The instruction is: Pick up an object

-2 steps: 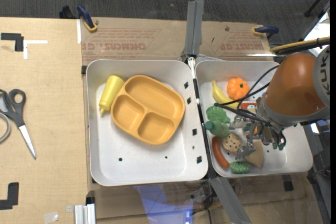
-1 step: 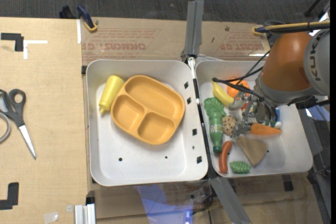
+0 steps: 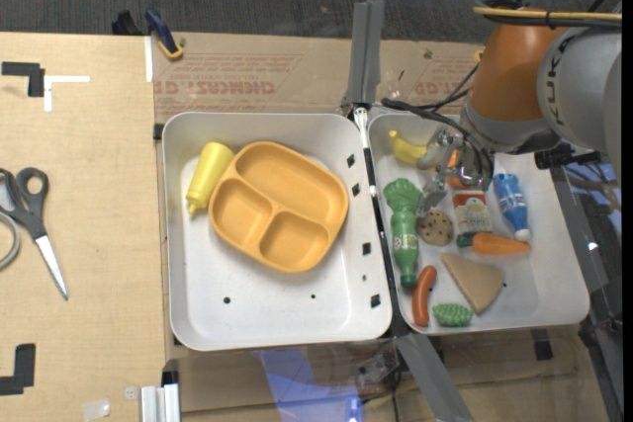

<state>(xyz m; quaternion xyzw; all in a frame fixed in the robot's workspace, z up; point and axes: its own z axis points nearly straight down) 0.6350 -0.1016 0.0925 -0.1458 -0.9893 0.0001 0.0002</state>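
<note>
My gripper (image 3: 447,171) hangs over the back of the right bin (image 3: 554,306), under the orange-banded wrist. It sits just right of a yellow banana-shaped toy (image 3: 406,148) and above a brown cookie (image 3: 433,228). Around it lie a green bottle (image 3: 403,230), a white-and-red packet (image 3: 472,212), a blue-and-white tube (image 3: 509,203), an orange carrot (image 3: 497,244), a tan wedge (image 3: 475,282), a red sausage (image 3: 423,295) and a small green piece (image 3: 453,314). I see nothing clearly between the fingers.
The left bin (image 3: 198,311) holds an orange divided plate (image 3: 277,206) and a yellow bottle (image 3: 206,175). Scissors (image 3: 35,222) lie on the bench at far left. A grey divider bar (image 3: 364,54) runs between the bins at the back.
</note>
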